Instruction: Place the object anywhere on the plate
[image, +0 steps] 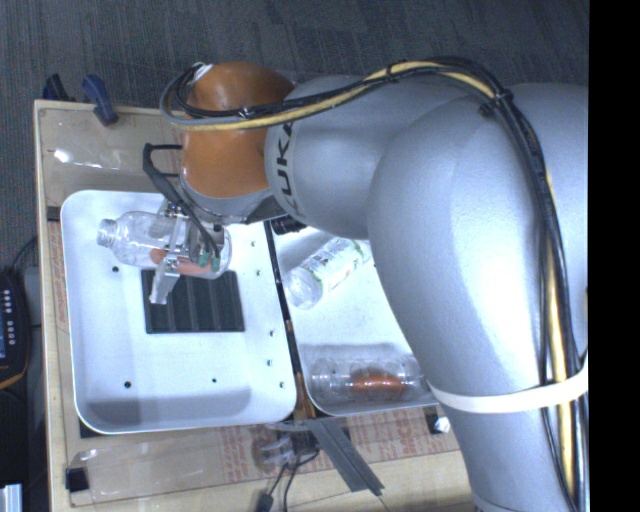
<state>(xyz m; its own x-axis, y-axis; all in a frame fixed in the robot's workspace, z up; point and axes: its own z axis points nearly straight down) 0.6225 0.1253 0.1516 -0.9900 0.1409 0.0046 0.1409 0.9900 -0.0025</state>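
A clear plastic bottle (150, 240), lying sideways with something orange inside, is clamped in the gripper (178, 262) above the dark ribbed plate (200, 310) in the left bin (110, 400), the arm bent down over it.

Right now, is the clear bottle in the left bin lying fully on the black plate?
No. The clear bottle lies above the black plate, overlapping only its upper edge at most.
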